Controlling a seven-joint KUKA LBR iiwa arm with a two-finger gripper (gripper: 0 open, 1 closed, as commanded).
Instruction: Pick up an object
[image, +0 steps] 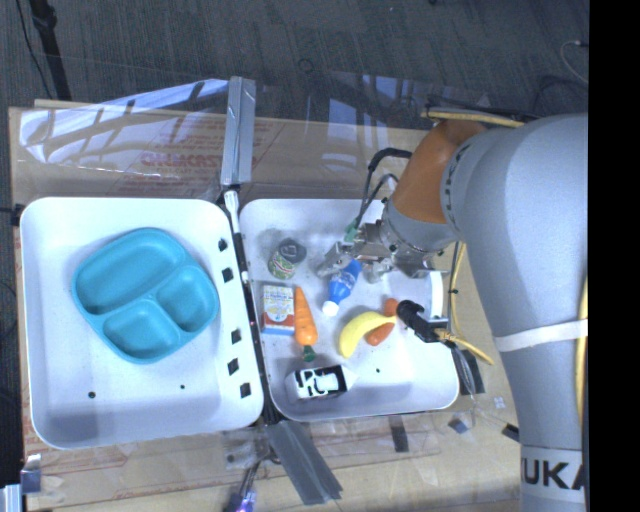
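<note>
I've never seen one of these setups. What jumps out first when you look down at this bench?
The big grey arm with its orange band fills the right side, its end effector down in the right bin among small objects: a yellow banana, a carrot, a blue-and-white bottle. In the left bin lies a bright blue divided tray.

Two white bins (60, 400), one blue tray (145, 293), one banana (360, 330), one carrot (304, 317), one bottle (341, 286).

camera: fixed overhead | slanted down | both bins (40, 330) framed
</note>
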